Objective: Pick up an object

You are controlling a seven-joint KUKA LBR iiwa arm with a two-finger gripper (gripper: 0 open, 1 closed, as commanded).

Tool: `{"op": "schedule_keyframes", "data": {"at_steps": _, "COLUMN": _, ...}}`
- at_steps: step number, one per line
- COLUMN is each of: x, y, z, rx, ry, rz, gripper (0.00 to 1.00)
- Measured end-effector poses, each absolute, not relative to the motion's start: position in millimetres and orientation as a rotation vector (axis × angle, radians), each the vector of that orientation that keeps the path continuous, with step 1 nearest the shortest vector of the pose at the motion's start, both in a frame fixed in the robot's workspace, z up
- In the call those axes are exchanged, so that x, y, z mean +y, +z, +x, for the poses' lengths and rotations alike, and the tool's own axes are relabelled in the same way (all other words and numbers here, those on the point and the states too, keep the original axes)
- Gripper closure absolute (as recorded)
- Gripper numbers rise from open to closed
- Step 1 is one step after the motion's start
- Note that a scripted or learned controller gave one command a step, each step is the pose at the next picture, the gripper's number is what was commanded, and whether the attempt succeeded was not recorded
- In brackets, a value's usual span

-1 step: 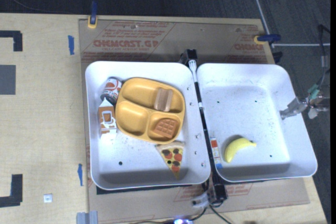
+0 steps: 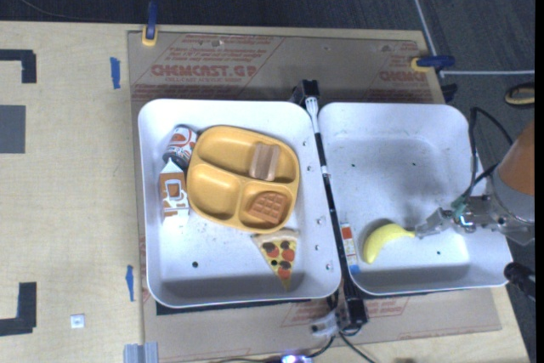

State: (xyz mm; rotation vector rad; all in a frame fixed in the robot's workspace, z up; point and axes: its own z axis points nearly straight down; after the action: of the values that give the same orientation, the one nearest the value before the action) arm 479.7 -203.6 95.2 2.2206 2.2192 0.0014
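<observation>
Far off to the gripper's left, in the left bin (image 2: pixel 153 268), sits a yellow tray (image 2: pixel 223 183) with toy food in its parts. A small can (image 2: pixel 178 147) and a little box (image 2: pixel 172 193) lie beside it, and a toy pizza slice (image 2: pixel 280 254) lies just below it.

In the right bin (image 2: pixel 399 132), a yellow banana (image 2: pixel 382 239) lies just to the left of the gripper (image 2: pixel 432 224). The tip is very near the banana's end, maybe touching it. I cannot tell how the gripper is set; it is too small and blurry.

Nothing is picked up yet. The banana lies on the bin floor. Grabbing and lifting are left to do.
</observation>
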Motion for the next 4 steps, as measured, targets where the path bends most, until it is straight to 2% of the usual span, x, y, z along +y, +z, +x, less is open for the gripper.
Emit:
{"op": "schedule_keyframes", "data": {"at_steps": 1, "x": -203.7, "y": 104.8, "z": 480.0, "rx": 2.217, "ry": 0.002, "rz": 2.22, "gripper": 1.0}}
{"op": "schedule_keyframes", "data": {"at_steps": 2, "x": -130.0, "y": 165.2, "z": 508.8, "rx": 2.223, "ry": 0.003, "rz": 2.218, "gripper": 1.0}}
{"op": "schedule_keyframes", "data": {"at_steps": 3, "x": -116.6, "y": 178.0, "z": 517.8, "rx": 2.221, "ry": 0.001, "rz": 2.219, "gripper": 1.0}}
{"op": "schedule_keyframes", "data": {"at_steps": 4, "x": -116.7, "y": 177.9, "z": 517.8, "rx": 2.221, "ry": 0.001, "rz": 2.219, "gripper": 0.0}}
